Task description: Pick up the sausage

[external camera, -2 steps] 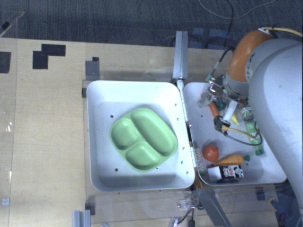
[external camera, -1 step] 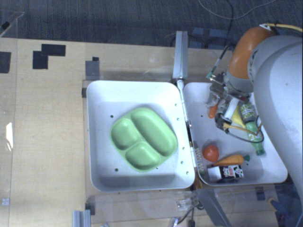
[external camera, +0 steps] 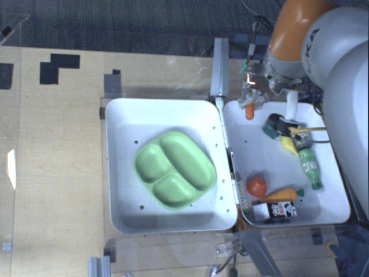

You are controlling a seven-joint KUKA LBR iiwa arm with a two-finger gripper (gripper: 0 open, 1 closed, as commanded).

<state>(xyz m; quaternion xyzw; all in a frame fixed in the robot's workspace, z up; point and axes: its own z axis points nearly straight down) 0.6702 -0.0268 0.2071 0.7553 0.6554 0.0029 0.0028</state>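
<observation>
Orange-red, the sausage hangs upright between the fingers of the hand, which are closed on its upper end, over the far left corner of the right bin. Left bin holds a green 3-compartment tray. Both sit on the counter.

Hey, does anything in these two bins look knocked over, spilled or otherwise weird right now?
Nothing looks spilled or broken. The green bottle lies on its side in the right bin, and the small carton lies flat beside the carrot. The green divided plate sits askew in the left bin.
</observation>
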